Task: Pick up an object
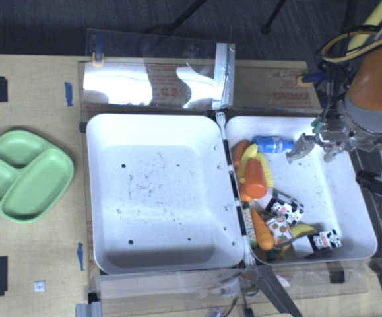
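Observation:
The right bin (349, 197) holds a pile of toy food along its left wall: a blue bottle (273, 144), an orange piece (253, 182), yellow corn (265, 169), a carrot (262, 230), a banana (303, 230) and two black-and-white cow-patterned pieces (286, 209) (326, 241). My gripper (316, 152) hangs over the bin's upper right part, just right of the blue bottle. Its fingers (299, 148) are spread open with nothing between them. The orange-banded wrist (374, 88) rises behind it at the right edge.
The left bin (105, 137) lies beside the right one, sharing a middle wall. A green divided plate (23, 174) rests on the bench at far left. A clear plastic panel (158, 78) stands behind the left bin. Cables hang near the arm.

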You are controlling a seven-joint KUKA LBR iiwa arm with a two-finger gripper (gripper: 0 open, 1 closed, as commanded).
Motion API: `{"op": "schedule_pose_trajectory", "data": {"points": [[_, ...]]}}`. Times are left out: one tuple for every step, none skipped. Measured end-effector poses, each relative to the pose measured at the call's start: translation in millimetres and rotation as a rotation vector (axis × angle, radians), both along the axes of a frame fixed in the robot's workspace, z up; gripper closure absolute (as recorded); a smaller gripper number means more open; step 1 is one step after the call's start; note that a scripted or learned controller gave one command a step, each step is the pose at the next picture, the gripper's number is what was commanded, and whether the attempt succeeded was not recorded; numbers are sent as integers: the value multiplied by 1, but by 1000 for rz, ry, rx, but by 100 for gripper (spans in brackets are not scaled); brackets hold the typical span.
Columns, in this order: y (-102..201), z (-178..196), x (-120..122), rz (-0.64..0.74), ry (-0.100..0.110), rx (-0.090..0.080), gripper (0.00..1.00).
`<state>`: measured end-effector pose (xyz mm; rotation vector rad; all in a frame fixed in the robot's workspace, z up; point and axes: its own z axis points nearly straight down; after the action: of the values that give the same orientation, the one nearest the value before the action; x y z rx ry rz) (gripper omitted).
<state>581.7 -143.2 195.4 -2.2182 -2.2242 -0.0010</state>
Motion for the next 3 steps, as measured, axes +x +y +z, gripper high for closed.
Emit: {"op": "schedule_pose_trajectory", "data": {"points": [[29,-68,-58,311,-6,0,0],[14,-85,-77,459,-42,-9,0],[-40,-88,-20,286,-45,-11,0]]}}
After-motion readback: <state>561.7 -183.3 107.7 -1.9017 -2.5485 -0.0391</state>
